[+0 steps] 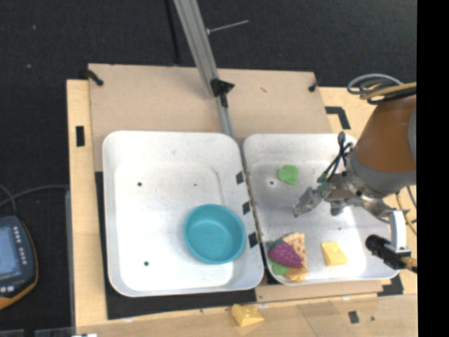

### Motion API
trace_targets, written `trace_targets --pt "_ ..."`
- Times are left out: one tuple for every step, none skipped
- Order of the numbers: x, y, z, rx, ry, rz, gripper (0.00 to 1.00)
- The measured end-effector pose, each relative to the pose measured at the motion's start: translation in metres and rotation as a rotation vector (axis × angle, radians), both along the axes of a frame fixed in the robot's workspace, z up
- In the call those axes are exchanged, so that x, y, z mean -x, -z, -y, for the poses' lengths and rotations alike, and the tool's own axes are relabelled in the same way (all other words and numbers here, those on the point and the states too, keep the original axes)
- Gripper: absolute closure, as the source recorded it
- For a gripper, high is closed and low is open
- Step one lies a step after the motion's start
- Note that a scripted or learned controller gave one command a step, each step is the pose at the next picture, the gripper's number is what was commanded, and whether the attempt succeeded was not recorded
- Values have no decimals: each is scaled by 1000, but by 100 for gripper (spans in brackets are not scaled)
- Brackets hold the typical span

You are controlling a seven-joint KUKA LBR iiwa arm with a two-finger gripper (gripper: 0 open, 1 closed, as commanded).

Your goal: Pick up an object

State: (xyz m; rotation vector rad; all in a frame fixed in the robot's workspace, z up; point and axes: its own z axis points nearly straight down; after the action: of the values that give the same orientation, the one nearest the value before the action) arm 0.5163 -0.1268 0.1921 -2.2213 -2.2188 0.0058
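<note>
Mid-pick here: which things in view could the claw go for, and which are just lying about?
Job candidates, right bin:
green piece
purple grapes
pizza-like slice
yellow block
claw, over the bin floor

Lying about:
blue bowl, left bin
yellow wedge, on the bench outside the bins

**Orange-Banded Grey Arm**

The arm has a broad orange band above a grey wrist section. Thin dark and green cables run down beside the wrist. The claw is grey metal, with a dull sheen.
</note>
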Motion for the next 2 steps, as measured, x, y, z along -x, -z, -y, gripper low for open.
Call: trace_targets --pt "2 63 -2 0 0 -1 0" --pt "2 92 0 1 1 4 0"
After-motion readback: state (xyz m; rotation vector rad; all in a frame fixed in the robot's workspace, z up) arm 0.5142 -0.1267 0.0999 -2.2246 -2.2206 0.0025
